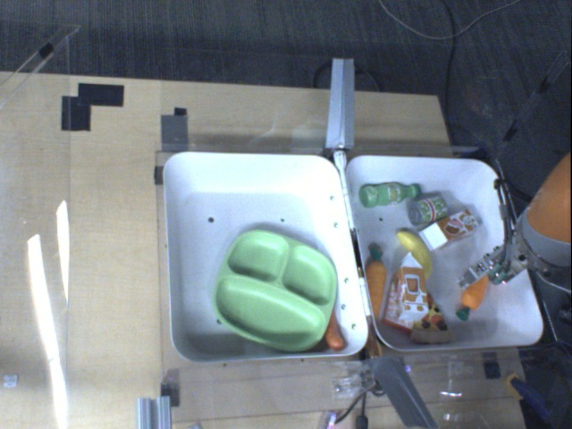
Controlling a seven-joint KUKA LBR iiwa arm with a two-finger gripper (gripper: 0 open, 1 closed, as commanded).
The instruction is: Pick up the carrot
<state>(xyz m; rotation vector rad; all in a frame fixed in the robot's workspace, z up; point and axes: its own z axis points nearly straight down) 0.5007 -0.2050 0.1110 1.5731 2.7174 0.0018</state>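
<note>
A big green plate [275, 290] with three parts lay in the left white bin [192, 239], and it took up much of the floor there. In the right white bin [523, 329] a green bottle [389, 193] lay on its side near the top, with a small can [429, 209] and a little red and white pack [454, 227] just beside it. Lower down, a yellow banana [415, 248] touched the top of an orange and white carton [410, 298].
</note>
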